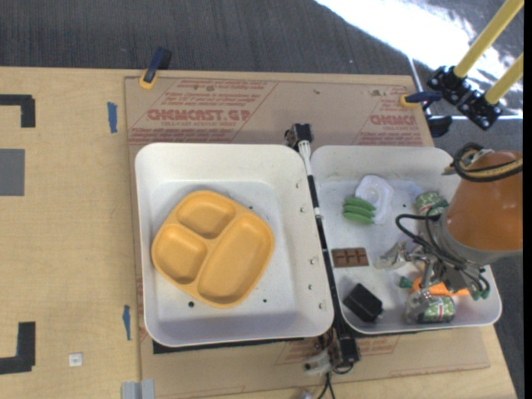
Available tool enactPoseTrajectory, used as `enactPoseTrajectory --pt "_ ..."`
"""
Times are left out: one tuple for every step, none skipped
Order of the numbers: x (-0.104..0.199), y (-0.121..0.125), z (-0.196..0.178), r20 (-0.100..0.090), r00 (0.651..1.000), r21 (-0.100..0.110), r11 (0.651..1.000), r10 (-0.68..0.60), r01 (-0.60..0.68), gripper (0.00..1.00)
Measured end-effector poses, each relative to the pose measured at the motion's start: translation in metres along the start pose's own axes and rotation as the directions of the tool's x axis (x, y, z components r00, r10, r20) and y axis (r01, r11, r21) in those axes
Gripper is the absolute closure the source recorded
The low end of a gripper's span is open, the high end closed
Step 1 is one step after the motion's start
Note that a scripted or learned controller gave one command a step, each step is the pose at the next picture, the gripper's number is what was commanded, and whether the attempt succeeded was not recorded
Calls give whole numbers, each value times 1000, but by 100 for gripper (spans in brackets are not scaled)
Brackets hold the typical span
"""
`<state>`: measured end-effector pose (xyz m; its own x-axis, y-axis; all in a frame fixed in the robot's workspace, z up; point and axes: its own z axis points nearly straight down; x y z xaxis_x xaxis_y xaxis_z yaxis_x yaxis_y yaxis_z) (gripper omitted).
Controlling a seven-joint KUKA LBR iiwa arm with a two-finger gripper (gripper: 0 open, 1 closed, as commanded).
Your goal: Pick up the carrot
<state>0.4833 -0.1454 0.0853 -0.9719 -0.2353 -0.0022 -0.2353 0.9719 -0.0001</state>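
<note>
At the near edge: surface of pale board, carrying two white bins side by side, left bin and right bin.
Near, right bin at 5 o'clock: carrot, a small orange piece, lying just under the gripper, with a crumpled green-and-white wrapper touching it on the near side.
Near, right bin at 7 o'clock: black block.
Gripper: gripper is low over the carrot, at the bin's 4 o'clock; wires and metal parts crowd the fingers, so I cannot tell how far they are spread or whether they pinch anything.
Contact: the tips seem to be at or just above the carrot; touch cannot be confirmed.
Arm: orange band hangs over the right bin's 3 o'clock side.
Progress: reach looks done, since the gripper is down at the carrot; the carrot appears to lie on the bin floor, not lifted.
Left to do: close firmly on the carrot alone, clear of the wrapper, then lift.
Middle, right bin: brown bar near the centre.
Middle, left bin: yellow tray with three compartments.
Far, right bin at 11 o'clock: green pods beside a white cup.
</note>
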Motion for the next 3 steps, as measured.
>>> enactPoseTrajectory --pt "0 0 0 0 1000 0 1000 0 0 0" --pt "0 0 0 0 1000 0 1000 0 0 0" --pt "0 0 0 0 1000 0 1000 0 0 0"
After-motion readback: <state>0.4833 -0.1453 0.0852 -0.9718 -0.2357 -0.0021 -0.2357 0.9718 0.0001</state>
